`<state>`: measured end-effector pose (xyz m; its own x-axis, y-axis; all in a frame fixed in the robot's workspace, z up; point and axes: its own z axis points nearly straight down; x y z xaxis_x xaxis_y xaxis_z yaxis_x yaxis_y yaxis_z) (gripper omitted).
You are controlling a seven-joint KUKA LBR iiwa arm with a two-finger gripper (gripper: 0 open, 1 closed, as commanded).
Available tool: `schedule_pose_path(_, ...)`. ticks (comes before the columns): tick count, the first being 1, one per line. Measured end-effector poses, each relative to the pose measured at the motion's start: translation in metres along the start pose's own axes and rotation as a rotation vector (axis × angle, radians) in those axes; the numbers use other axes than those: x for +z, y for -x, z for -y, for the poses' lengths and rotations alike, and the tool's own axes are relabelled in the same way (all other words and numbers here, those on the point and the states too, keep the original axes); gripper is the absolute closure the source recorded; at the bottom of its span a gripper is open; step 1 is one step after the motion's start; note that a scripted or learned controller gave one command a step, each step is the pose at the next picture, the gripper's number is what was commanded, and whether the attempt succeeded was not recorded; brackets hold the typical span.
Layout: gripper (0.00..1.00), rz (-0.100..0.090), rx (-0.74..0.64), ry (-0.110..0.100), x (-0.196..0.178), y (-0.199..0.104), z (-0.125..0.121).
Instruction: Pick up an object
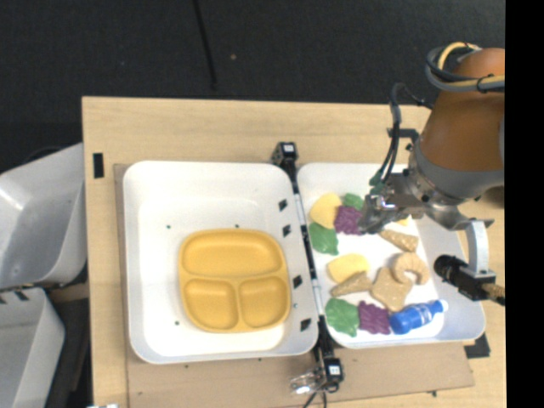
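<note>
Hand [374, 217] — beside purple grapes [347, 220]

A: What is shown beneath the two bins?

B: A pale wooden bench [212, 130] is shown, set against a dark floor [340, 32], across which a thin cable [204, 41] is laid.

A: What is contained in the left bin [153, 228]?

B: A yellow plate [234, 279], divided into three compartments, is laid flat near its middle. The right bin [327, 177] is placed just beside it, and small black clips [285, 153] are seen along the seam. A white container [38, 219] is seen off the bench's left edge.
</note>
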<state>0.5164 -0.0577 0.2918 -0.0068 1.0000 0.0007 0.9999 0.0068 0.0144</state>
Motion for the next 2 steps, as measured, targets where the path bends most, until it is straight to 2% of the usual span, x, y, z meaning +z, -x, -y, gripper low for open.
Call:
schedule_pose_path(1,1.00,-0.002,-0.002,-0.018,0.045,-0.076,0.023)
schedule_pose_path(2,1.00,-0.003,-0.002,0.004,-0.141,-0.115,0.023)
